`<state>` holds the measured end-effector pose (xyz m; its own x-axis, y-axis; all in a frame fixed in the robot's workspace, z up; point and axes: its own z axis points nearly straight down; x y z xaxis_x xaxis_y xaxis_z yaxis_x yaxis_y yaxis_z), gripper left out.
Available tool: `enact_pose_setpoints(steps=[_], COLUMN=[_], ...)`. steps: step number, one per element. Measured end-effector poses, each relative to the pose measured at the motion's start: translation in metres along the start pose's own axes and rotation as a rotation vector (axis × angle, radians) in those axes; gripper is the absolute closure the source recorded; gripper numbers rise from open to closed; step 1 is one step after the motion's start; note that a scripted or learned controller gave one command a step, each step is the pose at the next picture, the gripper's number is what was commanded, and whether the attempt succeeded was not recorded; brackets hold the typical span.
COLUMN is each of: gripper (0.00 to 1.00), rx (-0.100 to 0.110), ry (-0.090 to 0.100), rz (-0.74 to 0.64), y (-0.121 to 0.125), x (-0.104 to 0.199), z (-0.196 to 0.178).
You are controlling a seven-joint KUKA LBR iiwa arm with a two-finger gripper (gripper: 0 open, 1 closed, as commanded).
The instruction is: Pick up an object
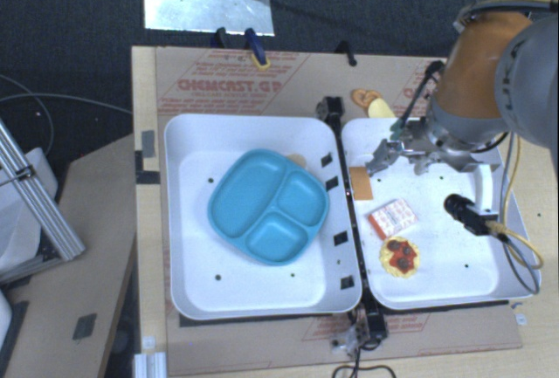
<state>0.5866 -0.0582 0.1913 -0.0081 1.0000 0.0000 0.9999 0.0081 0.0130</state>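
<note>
Two shallow white bins (262, 302) share my bench; end effector (389, 154) hovers over the right one, its grip I cannot tell; small red-and-white striped packet (392, 216) unlifted, picking remains.

We're looking from one fixed camera high above the bench (218, 75), tipped down at a slant, far enough back to take in both white bins whole. The left bin (188, 219) sits mid-frame, the right bin (472, 276) beside it. Dark floor runs along the top edge, and the arm (498, 62) crowds in from the upper right.
</note>
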Motion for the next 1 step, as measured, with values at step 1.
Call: enact_pose_setpoints(steps=[1], gripper=[1.0], rx=[0.007], ry=[0.0], rz=[0.003], y=[-0.0018], x=[-0.002], z=[-0.0045])
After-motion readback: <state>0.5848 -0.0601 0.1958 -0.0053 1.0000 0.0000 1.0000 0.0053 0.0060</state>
